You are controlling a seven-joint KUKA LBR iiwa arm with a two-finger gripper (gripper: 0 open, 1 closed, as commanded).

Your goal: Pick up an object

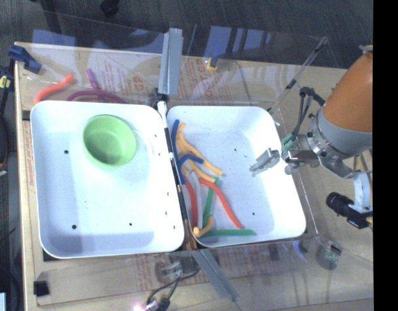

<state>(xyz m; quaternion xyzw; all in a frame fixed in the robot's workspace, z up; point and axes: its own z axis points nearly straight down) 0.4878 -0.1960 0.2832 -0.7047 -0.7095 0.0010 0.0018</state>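
Observation:
My gripper hangs over the right part of the right bin, its grey fingers pointing left with nothing between them. A heap of thin flexible sticks in orange, yellow, red, green, blue and white lies along that bin's left side and front edge, well to the left of the gripper. One long green stick rests along the front wall. A green bowl sits upright in the back half of the left bin.
Behind the left bin, an orange stick and a magenta loop lie on the bench. A metal rail stands at the back between the bins. Clear plastic screens rise around the bench.

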